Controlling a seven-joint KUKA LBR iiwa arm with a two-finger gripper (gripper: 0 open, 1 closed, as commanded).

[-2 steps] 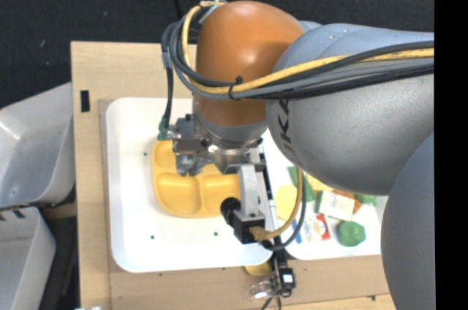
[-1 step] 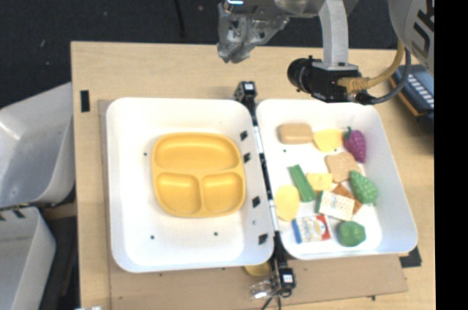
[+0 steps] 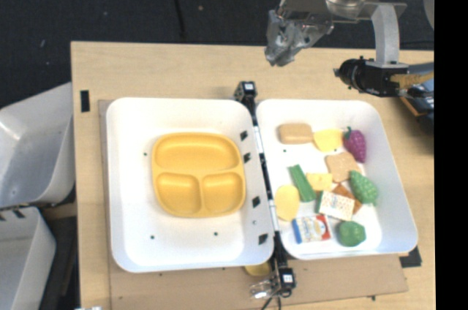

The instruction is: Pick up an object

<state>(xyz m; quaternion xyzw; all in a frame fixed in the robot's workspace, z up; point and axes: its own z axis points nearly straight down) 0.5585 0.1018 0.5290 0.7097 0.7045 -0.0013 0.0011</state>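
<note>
From the fixed camera above the bench, the grey two-finger gripper (image 3: 281,53) hangs high over the far edge of the wooden bench top (image 3: 168,67), beyond both shallow white bins and roughly in line with the divide between them; nothing sits between its fingertips, and whether the jaws are apart or together cannot be told at this angle. Every candidate for picking lies nearer the camera and slightly to the right of the gripper, in the right white bin (image 3: 391,177). Closest to the jaws is the tan bread-shaped toy (image 3: 295,133) at that bin's far left corner, its long axis running left to right. The narrow green block (image 3: 300,183) lies further in, angled diagonally. The left white bin (image 3: 124,177) carries a yellow three-compartment plastic tray (image 3: 197,173).
</note>
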